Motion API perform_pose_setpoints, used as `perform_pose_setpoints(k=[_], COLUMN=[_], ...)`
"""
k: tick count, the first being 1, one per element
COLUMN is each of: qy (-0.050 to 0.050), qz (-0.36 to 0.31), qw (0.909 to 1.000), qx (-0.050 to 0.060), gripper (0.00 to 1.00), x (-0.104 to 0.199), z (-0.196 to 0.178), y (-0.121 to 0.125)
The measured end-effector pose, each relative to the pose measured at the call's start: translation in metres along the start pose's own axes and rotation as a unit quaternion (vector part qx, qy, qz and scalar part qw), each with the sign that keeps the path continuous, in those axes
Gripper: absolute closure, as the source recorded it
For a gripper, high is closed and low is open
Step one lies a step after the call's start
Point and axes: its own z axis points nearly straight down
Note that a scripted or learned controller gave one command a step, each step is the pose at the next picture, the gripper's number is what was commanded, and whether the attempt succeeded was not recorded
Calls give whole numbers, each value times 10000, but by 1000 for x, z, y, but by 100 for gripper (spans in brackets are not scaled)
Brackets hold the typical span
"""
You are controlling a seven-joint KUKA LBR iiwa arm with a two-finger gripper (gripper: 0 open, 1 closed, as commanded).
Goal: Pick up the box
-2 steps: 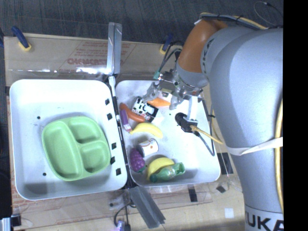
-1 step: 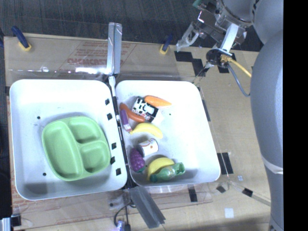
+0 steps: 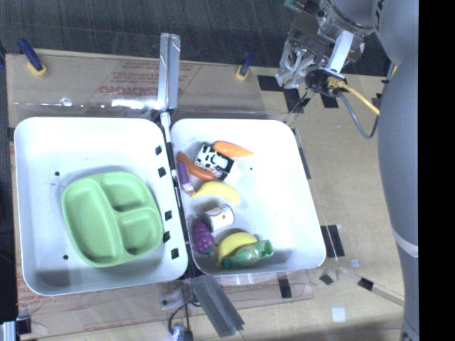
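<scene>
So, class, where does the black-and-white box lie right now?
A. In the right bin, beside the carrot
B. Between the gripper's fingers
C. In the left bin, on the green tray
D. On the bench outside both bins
A: the box lies in the right bin, just under the carrot, while the gripper is above the bin's far corner.

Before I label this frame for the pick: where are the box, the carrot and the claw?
box (image 3: 213, 161): camera view, its black-and-white top face.
carrot (image 3: 232, 148): camera view, mid-body.
claw (image 3: 295, 73): camera view, between its fingertips.

two smooth white plastic bins (image 3: 298, 190) sit on a matt brown, cardboard-like bench (image 3: 355, 190). a green tray (image 3: 114, 219) looks like matt plastic. the box (image 3: 213, 160) looks like printed card.
</scene>
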Motion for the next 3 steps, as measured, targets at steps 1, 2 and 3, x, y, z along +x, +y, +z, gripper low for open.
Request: perform_pose_setpoints(k=[1, 2, 3], qy=[5, 17, -6], qz=[-258, -390, -237], qw=[9997, 9992, 9997], qx=[-11, -31, -17], gripper=[100, 100, 100], x=[93, 177, 248], z=[9, 4, 65], y=[-62, -116, -162])
